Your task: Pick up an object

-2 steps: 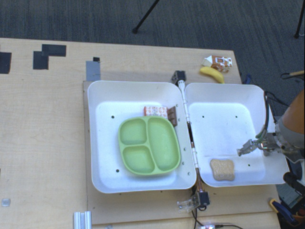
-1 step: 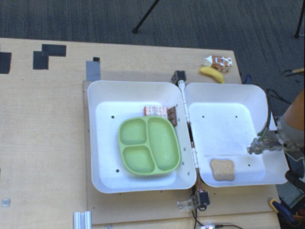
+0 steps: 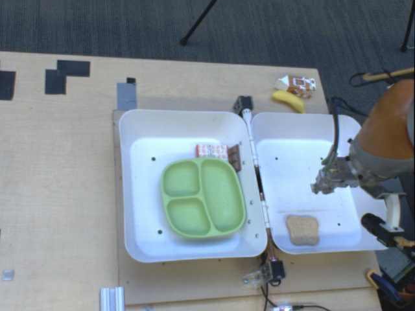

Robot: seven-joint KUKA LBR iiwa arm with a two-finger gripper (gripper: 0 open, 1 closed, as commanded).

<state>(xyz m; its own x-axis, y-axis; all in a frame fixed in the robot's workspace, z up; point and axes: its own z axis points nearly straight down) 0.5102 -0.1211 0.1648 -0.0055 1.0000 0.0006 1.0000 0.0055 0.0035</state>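
Hanging over the right bin [image 3: 343, 135], the gripper [image 3: 322, 185] sits low above the white floor near the bin's right side, and from here I cannot tell how it is set; nothing shows in its grasp. A tan slice of bread [image 3: 303, 230] lies in that bin's near part, well apart from the gripper. In the left bin [image 3: 130, 193] a green divided plate [image 3: 203, 198] touches a small red-and-white packet [image 3: 212, 151] whose print is too small to read. A banana [image 3: 288, 100] and a small carton [image 3: 298, 83] rest on the bench beyond the bins.
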